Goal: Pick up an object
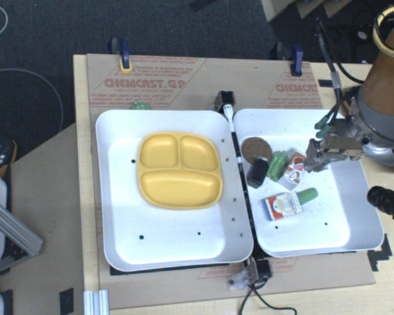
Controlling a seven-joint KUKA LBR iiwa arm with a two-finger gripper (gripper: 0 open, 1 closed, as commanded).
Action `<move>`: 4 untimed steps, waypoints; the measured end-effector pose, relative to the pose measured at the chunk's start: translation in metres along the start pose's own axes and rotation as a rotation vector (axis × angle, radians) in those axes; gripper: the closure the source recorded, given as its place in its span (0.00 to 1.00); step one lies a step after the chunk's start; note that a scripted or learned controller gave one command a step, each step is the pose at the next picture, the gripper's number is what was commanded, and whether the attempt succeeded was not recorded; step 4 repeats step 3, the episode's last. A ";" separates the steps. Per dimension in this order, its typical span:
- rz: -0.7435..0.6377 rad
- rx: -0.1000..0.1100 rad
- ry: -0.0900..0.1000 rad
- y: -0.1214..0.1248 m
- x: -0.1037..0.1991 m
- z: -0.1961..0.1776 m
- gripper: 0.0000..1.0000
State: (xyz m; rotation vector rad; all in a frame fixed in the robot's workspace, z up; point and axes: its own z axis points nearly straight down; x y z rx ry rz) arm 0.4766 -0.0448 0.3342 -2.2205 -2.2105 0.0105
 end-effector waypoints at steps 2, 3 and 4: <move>-0.011 -0.006 0.003 0.003 -0.001 0.075 1.00; -0.014 -0.019 0.002 0.004 0.069 0.004 1.00; -0.014 -0.019 0.002 0.004 0.069 0.004 1.00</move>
